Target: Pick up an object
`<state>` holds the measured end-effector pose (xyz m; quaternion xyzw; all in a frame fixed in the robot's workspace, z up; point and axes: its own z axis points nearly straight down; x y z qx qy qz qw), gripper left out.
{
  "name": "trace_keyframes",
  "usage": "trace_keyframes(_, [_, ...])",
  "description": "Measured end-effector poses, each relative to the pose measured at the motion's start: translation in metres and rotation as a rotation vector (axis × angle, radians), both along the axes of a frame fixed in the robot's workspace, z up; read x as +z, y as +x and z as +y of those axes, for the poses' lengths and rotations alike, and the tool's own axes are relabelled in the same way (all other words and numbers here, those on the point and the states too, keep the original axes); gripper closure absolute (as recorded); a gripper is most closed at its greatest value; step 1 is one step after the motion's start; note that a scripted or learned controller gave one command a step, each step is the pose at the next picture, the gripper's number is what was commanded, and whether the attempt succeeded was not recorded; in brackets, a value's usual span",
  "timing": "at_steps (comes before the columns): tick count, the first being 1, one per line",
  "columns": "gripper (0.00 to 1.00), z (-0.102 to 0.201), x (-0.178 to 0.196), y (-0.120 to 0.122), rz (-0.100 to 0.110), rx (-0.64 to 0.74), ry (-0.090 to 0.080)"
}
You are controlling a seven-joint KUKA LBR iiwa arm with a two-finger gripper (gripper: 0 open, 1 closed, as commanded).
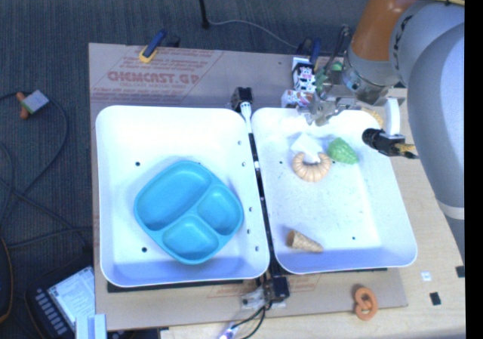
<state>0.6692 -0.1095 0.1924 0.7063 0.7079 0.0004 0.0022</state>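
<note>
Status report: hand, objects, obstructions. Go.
Hand low over right bin's far end. Beside it: donut, green piece; cone at near edge. Blue tray in left bin. Nothing blocking.

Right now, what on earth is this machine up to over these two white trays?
A grey robot arm reaches in from the right, its hand low over the far end of the right bin. Just below it lie a tan ring-shaped toy and a green toy; a small cone sits nearer the front. The left bin holds a blue divided plate. Nothing looks lifted yet.
</note>
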Motion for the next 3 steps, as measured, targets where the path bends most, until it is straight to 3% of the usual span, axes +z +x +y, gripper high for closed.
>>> trace_keyframes(1, [0.00,0.000,-0.002,-0.001,0.004,-0.001,0.000])
trace_keyframes(2, [0.00,-0.006,-0.091,-0.002,0.008,-0.002,0.001])
trace_keyframes(3, [0.00,-0.031,-0.102,-0.148,0.006,-0.005,0.001])
